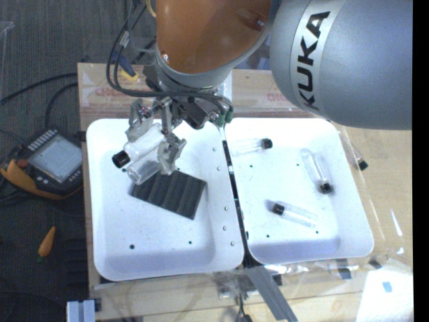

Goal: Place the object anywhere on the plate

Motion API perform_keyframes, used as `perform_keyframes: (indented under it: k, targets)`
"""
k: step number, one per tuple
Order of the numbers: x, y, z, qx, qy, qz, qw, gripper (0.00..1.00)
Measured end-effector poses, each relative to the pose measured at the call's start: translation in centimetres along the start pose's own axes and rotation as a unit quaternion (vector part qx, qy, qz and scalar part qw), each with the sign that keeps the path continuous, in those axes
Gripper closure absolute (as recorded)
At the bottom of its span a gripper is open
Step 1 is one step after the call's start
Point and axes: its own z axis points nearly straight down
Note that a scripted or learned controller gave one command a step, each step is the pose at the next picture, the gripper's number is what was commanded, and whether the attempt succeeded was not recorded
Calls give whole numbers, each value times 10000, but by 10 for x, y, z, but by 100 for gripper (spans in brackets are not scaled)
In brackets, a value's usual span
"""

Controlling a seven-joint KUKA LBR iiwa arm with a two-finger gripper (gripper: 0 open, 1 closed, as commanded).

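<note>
Listing surroundings first: two shallow white bins sit side by side on the worktop (pixel 94 79), the left bin (pixel 107 247) at lower left of the frame, the right bin (pixel 348 227) at lower right. Right bin contents: three clear vials with black caps, one near its upper left (pixel 251 145), one near its upper right (pixel 315 170), one near its middle (pixel 293 212), all lying flat and well apart from one another. Outside the bins, at the far left of the frame: a grey-and-orange pendant with a screen (pixel 47 163), and below it a small orange item (pixel 45 241) on the dark floor. Cables (pixel 124 45) loop down at upper left of the arm. The grey arm (pixel 342 45) with its orange band (pixel 208 19) fills the top of the frame and hides the upper rims of both bins.

Left bin contents: a dark ribbed plate (pixel 169 194), lying flat near the bin's middle.

Hand (pixel 155 149): positioned over the upper part of the left bin, fingers closed narrowly around a clear vial with a black cap (pixel 134 156). The vial lies tilted between the fingers, cap end toward the left, its lower end just above the plate's upper left edge; contact with the plate cannot be told.
</note>
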Motion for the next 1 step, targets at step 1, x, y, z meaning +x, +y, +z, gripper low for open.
perform_keyframes:
  k: [1]
  targets:
    - [-17,-18,69,6,15,2645,9644,100]
